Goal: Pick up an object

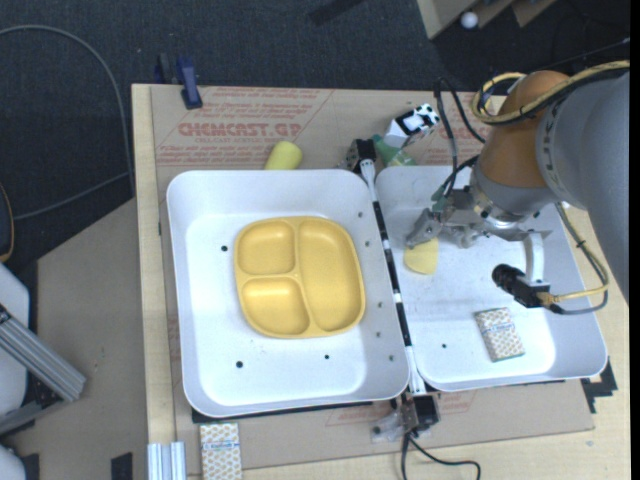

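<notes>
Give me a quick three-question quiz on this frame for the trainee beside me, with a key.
1. True or false: the yellow divided plate lies in the left bin.
2. Which loose thing lies closest to the gripper: A) the patterned packet, B) the pale yellow piece, C) the yellow cylinder?
3. Fill in: the yellow cylinder rests on the ______, behind the left bin.

Key
1. True.
2. B; it sits in the right bin, just below the gripper. No object can be seen between the fingers.
3. Cardboard sheet.
</notes>
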Robot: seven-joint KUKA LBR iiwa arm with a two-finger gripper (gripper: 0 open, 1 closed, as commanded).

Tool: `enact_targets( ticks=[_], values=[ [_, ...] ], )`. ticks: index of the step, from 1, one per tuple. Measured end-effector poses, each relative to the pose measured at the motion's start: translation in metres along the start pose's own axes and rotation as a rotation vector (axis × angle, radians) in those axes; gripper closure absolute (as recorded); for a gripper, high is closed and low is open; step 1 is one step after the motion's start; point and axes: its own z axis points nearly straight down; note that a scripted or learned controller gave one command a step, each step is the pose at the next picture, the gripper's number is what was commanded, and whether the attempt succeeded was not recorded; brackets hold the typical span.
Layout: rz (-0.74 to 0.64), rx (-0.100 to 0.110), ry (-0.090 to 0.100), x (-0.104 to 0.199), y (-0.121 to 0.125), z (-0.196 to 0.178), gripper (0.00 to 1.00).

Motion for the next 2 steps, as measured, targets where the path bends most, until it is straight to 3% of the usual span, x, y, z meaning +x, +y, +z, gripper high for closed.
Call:
enact_targets(
  ticks=[1,2],
  values=[
    [0.001,0.005,0.002,0.004,-0.014,0.000,0.00],
    [0.000,0.000,0.000,0.004,0.000,0.000,0.00]
  ],
)
